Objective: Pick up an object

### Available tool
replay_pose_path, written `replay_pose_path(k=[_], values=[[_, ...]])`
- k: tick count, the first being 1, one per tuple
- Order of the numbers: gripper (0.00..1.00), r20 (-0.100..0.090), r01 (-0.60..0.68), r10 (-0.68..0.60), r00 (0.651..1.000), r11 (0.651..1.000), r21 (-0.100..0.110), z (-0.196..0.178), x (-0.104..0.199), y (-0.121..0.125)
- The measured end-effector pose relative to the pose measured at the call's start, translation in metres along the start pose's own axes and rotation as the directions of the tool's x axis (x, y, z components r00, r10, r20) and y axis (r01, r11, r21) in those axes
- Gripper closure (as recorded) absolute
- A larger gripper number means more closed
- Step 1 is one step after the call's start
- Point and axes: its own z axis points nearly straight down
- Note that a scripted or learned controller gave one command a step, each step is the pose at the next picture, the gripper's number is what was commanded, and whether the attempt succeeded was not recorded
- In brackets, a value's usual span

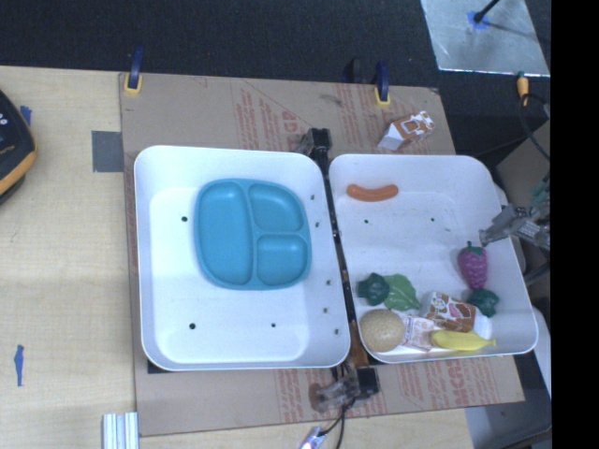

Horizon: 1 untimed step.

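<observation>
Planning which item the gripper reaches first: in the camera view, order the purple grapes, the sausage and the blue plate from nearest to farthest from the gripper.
From the gripper at the right bin's right edge:
1. Purple grapes, just below-left.
2. Sausage, same bin's upper left.
3. Blue plate, left bin.

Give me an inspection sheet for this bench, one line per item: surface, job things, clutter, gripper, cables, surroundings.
Surface: wooden bench with a cardboard sheet clamped under two white bins.
Job's things: right bin holds a sausage, purple grapes, green leaves, a bun, a banana and a small packet.
Clutter: blue divided plate in the left bin; small carton on the cardboard.
Gripper: gripper at the right bin's right rim, holding nothing visible.
Cables: wires near the front edge.
Surroundings: dark floor.
</observation>
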Motion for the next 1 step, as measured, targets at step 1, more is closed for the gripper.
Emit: replay_pose_path(k=[1], values=[[0.00, 0.002, 0.000, 0.000, 1.000, 1.000, -0.003, 0.1639, -0.0060, 0.0208]])
